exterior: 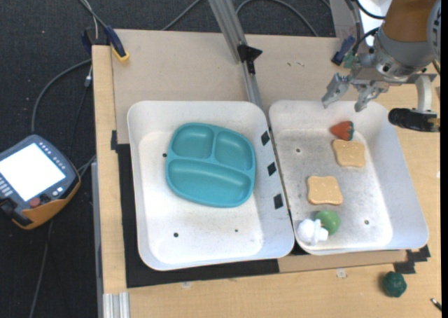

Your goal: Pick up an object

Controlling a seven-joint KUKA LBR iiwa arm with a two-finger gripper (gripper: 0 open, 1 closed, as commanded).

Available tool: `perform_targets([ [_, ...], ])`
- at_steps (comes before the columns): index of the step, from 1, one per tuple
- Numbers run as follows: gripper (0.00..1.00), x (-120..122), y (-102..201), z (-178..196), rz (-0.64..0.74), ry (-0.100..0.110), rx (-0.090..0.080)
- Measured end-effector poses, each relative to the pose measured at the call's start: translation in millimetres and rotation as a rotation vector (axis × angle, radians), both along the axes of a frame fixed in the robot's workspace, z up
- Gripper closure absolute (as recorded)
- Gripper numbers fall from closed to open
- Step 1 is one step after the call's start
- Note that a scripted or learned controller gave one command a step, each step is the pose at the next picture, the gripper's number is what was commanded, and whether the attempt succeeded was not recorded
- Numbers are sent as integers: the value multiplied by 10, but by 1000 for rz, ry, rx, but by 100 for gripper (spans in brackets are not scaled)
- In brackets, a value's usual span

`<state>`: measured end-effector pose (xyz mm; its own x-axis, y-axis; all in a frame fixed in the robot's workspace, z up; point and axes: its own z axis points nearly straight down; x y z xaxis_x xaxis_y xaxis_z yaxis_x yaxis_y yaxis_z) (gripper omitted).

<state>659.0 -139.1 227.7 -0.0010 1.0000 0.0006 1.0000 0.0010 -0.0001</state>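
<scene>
Closest to where I stand, at the front edge of the bench, a small dark green ball (pixel 394 284) lies outside the bins, just off the front right corner of the right bin (pixel 406 190). Inside that bin, near its front wall, a white lump (pixel 309 231) and a green ball-like toy (pixel 327 221) sit touching each other. Just behind them lies a tan slice of toast (pixel 324 190), and further back a second toast slice (pixel 348 153), with a small red strawberry-like piece (pixel 342 129) just behind that, nearly touching it.

To the left, the left bin (pixel 150 239) holds a teal divided plate (pixel 210 164), lying flat with three compartments that look bare. A handheld controller (pixel 31 180) with a lit screen rests on the floor well off to the left.

At the back, the gripper (pixel 348 99) hangs over the far rim of the right bin, its two fingers spread apart with nothing between them. It sits above and a little behind the red piece, not touching anything.

By my reckoning the pick has hardly begun: every item lies in place, nothing is lifted. The arm would need to come down over one item, likely the red piece or the nearby toast, close on it and raise it.
</scene>
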Motion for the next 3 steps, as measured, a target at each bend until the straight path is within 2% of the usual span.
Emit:
perform_targets([
  [3,0,-133,-57,-1442,0,3,0],
])
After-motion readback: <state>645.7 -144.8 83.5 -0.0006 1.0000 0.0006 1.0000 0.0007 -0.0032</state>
